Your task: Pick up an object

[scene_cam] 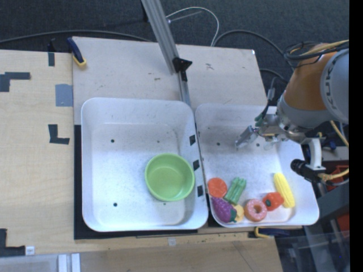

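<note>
My gripper [245, 139] hangs over the middle of the right bin [227, 118], fingers pointing left, with nothing between them. Toy foods lie along that bin's front edge: an orange tomato-like piece [216, 187], a green vegetable [236, 190], a purple eggplant [224, 209], a pink doughnut [256, 209], a small red-orange piece [273, 200] and a yellow corn cob [284, 189]. All of them sit well in front of the gripper. A green bowl [169, 177] rests in the left bin [113, 118], near its front right corner.
A slanted metal pole [164, 30] with a black clamp rises behind the bins' shared wall. Cables loop over the bench behind the right bin. A blue and yellow tool [76, 52] lies at the bench's back left corner.
</note>
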Robot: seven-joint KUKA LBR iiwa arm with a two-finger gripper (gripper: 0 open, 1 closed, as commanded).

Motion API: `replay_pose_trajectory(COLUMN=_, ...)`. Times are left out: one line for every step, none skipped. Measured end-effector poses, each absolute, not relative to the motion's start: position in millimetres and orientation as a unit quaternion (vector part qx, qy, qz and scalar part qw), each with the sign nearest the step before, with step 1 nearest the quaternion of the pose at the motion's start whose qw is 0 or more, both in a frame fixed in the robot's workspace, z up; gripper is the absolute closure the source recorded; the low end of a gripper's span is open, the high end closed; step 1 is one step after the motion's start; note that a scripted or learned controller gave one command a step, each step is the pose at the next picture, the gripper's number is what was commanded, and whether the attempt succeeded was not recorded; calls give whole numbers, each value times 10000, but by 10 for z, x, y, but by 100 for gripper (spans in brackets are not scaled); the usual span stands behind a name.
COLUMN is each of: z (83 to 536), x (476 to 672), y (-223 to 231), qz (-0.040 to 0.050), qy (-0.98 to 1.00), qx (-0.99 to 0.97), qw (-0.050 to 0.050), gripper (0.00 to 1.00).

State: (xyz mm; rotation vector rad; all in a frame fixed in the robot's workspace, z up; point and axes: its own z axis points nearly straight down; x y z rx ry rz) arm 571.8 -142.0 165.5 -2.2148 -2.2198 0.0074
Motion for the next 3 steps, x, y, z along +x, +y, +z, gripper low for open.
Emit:
replay_pose_trajectory(z=1059, x=5612, y=-1435, qz=25, qy=-7076, qx=-7066, qw=32, gripper=0)
replay_pose_trajectory(z=897, x=5619, y=-1429, qz=2, qy=-7078, qx=-7064, qw=-3, gripper=0)
replay_pose_trajectory(z=999, x=5619, y=-1424, qz=2, qy=-7081, qx=-7061, qw=1, gripper=100)
